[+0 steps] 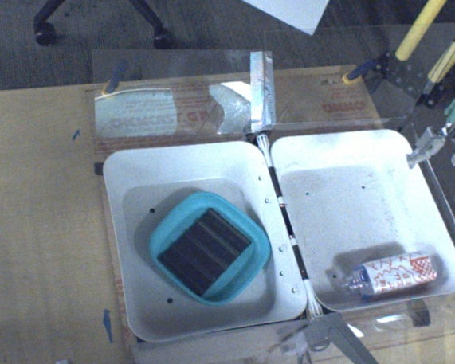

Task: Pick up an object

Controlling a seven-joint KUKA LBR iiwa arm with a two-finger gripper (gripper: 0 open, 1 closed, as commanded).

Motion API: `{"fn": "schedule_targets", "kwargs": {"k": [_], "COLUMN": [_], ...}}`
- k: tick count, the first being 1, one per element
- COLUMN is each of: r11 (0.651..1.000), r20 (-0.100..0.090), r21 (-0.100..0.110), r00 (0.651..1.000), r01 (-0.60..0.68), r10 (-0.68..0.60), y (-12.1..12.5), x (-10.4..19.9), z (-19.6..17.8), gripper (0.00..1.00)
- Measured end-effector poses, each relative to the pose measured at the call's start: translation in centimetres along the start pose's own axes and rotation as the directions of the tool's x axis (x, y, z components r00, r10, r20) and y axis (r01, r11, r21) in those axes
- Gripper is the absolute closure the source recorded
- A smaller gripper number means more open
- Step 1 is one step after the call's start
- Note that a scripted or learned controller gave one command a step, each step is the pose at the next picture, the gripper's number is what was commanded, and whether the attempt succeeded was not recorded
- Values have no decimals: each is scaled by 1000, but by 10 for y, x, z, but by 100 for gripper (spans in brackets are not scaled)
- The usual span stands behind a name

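Status: pick not started, as far as I can judge. Both candidate objs lie flat in their bins, nothing lifted.

Left bin (pixel 123 179): blue container (pixel 210 247) w/ a dark ribbed insert (pixel 202 252), sitting roughly mid-bin, turned at an angle to the walls.

Right bin (pixel 346 166): small plastic bottle (pixel 392 275) w/ red-and-white label, on its side, near the front wall, cap end pointing toward the divider between bins. Rest of that bin floor bare.

Gripper state: cannot tell from this view, so nothing gripped that I can confirm.

Left to do: whole job (approach, close on an obj, lift).

Surroundings: clear plastic panel (pixel 263 90) standing behind the bins, yellow-handled clamps (pixel 427 14) at far right corner, chair base (pixel 99 13) on floor beyond the bench.

Obstacles: bottle sits close to the front wall, so finger clearance there looks tight. Container is wide, prob. awkward to span.
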State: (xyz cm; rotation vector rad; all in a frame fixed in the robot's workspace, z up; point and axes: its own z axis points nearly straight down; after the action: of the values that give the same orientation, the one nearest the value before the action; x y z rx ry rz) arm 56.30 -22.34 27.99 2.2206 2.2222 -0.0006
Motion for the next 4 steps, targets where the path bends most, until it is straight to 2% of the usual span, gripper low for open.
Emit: {"fn": "schedule_targets", "kwargs": {"k": [1, 2, 3, 4], "r11": [961, 927, 859, 875], "r20": [-1, 0, 0, 0], "r21": [5, 3, 4, 0], "r00": [961, 927, 859, 875], "r01": [-276, -376, -512, -484], "r10": [276, 376, 512, 484], "y": [40, -16, -84, -83], "x": [89, 32, 44, 64], "z": [103, 87, 101, 69], "gripper": [0, 0, 0, 0]}}
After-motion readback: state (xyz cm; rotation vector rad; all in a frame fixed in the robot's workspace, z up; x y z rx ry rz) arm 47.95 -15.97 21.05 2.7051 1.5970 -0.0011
